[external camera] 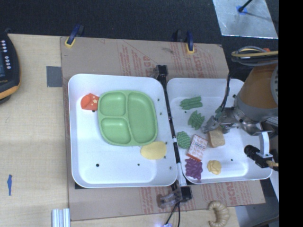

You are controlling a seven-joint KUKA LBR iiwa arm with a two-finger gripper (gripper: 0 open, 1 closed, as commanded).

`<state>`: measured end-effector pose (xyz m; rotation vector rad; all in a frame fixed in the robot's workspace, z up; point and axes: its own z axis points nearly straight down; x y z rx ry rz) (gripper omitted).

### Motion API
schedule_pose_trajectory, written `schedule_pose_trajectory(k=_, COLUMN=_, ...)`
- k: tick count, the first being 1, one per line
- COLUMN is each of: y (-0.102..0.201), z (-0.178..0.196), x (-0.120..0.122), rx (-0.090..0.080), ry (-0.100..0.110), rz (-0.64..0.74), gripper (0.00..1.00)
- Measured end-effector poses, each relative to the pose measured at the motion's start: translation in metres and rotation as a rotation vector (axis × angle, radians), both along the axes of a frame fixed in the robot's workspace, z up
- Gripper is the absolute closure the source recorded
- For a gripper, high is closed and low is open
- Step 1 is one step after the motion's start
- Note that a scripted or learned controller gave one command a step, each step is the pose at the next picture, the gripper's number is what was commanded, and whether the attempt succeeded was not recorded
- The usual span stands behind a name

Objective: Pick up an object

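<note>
Where the bench begins at the far left, a black and orange handset (5, 65) is seen at the edge, with a grey patch of tape (53, 76) just beside a brown cardboard sheet (118, 56). On that sheet the left bin (80, 169) is set, touching the right bin (236, 171) along their shared rims. Against the left wall of the left bin a red toy (89, 101) is laid, touching a green divided plate (128, 117) that is placed in the bin's upper middle. A pale yellow lump (154, 150) is found just below the plate's lower right corner.

In the right bin, three green pieces are spread down the left half: a green bundle (191, 102) at the top, a green leaf (195, 119) below it and a green chunk (183, 139) by the left rim. A red and white packet (197, 147) is laid beside the chunk, with a purple bunch (193, 168) below it. A tan block (217, 138) is placed just right of the packet, and a small yellow piece (214, 166) lies nearer the front rim.

The gripper (213, 125) is held low just above the tan block, with the green leaf to its left; whether it is open or closed cannot be told, and nothing is seen to be gripped by it. The arm (258, 96) is brought in over the bin's right side
</note>
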<state>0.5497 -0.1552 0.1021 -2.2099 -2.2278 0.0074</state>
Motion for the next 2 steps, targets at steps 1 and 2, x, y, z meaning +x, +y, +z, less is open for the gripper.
schedule_pose_trajectory(k=1, y=0.091, z=0.096, x=0.008, rx=0.004, ry=-0.012, rz=0.005, gripper=1.00)
schedule_pose_trajectory(k=2, y=0.127, z=0.106, x=-0.004, rx=0.002, ry=-0.002, rz=0.002, gripper=1.00)
